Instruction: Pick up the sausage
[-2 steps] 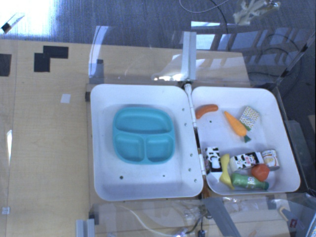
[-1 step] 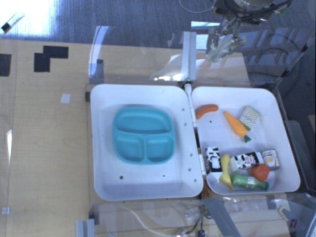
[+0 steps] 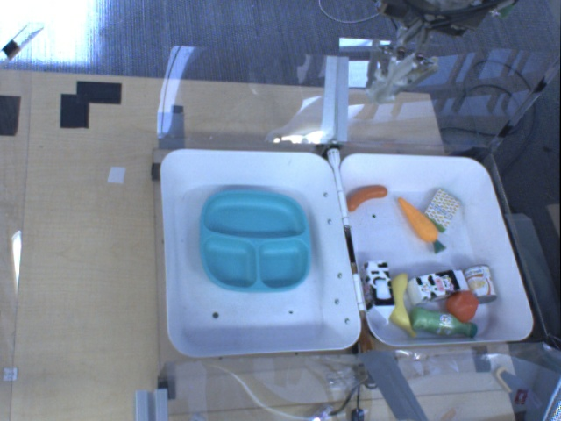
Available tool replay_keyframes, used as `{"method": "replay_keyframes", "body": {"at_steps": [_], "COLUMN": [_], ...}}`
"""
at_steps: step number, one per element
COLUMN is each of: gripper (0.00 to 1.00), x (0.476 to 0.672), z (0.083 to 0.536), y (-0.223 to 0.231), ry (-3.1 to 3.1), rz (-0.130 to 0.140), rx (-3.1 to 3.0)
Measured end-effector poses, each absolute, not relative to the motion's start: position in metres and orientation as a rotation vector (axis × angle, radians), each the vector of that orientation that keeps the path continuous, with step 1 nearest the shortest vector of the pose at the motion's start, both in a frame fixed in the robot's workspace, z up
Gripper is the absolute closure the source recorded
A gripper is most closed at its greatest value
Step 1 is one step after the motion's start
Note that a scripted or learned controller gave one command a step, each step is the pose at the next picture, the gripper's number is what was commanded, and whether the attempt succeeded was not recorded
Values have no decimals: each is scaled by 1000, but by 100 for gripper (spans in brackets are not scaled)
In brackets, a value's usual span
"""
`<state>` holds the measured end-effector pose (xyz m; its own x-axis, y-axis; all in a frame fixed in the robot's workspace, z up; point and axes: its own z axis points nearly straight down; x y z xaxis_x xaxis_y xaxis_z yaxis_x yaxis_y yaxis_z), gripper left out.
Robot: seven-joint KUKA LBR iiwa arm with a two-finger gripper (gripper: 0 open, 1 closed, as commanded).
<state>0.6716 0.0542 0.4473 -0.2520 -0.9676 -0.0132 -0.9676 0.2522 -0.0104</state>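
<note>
The sausage (image 3: 366, 196), a short orange-brown link, lies in the right bin (image 3: 491, 196) near its upper left corner, close to the divider between the bins. My gripper (image 3: 396, 70) hangs at the top of the view, well above and beyond the bins' far edge, a long way from the sausage. Nothing is seen between its fingers.
The right bin also holds a carrot (image 3: 420, 221), a patterned packet (image 3: 443, 208), a milk carton (image 3: 437, 284), a small can (image 3: 479, 281), a tomato (image 3: 462, 305), a green bottle (image 3: 443, 323), a banana (image 3: 400, 303) and a black-and-white carton (image 3: 376, 284). A blue divided plate (image 3: 255, 239) sits in the left bin (image 3: 188, 323).
</note>
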Motion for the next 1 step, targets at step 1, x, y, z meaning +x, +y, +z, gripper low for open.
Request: {"method": "replay_keyframes", "body": {"at_steps": [1], "gripper": [100], "x": [673], "z": [459], "y": [55], "ry": [2467], "rz": [-2], "rx": [-1903]}}
